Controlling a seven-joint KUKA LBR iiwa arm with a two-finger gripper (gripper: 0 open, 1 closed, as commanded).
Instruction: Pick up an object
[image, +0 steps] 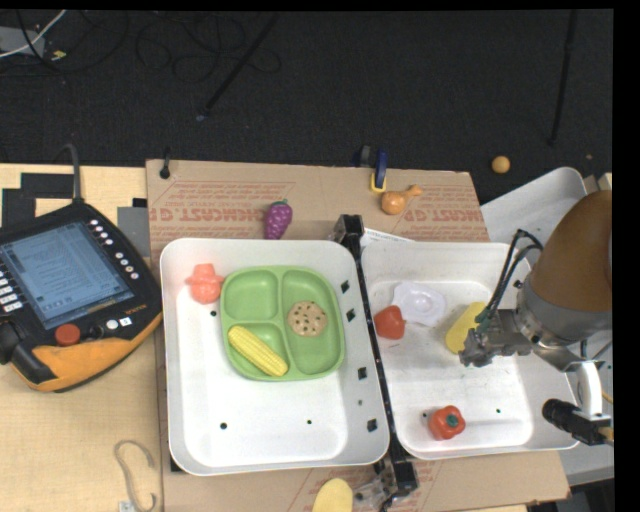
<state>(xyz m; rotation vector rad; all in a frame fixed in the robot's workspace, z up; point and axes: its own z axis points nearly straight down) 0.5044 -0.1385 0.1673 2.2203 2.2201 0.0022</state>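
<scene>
My gripper (478, 350) is low in the right bin (500, 440), at the near right edge of a yellow object (462, 326) that lies under and beside it. A clear plastic cup (419, 302) rests just left of the yellow object. A red-orange piece (389, 322) lies by the bin's left wall. A red pepper with a green stem (446, 423) sits near the front of the same bin.
The left bin (260, 440) holds a green divided plate (250, 295) with a corn cob (258, 350) and a cookie (306, 319), plus a pink toy (203, 283). A purple grape bunch (278, 217), an orange gourd (396, 199) and a teach pendant (65, 290) lie outside the bins.
</scene>
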